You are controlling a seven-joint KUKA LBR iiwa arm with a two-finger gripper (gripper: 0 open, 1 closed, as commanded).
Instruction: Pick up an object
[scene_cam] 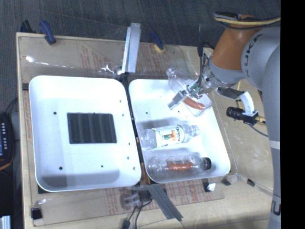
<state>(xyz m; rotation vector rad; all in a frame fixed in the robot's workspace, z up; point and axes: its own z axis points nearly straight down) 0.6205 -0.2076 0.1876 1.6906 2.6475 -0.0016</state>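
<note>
From the camera view, my gripper (189, 93) sits at the right bin's (220, 142) far corner over a clear bottle (187, 92) with something orange inside; whether I hold it I cannot tell. Slick plastic against the wall could slip or pivot away. My arm (238, 46) reaches in from the right, wrist angled down.

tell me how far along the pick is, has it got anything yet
Done: the arm has reached over the right bin, and the gripper sits at its far end by a clear bottle that looks raised off the floor.
In hand: apparently that bottle, though I can't confirm the grip.
Left: lifting it clear. Two more bottles, one with a label and one with a dark cap, lie in the same bin.
</note>
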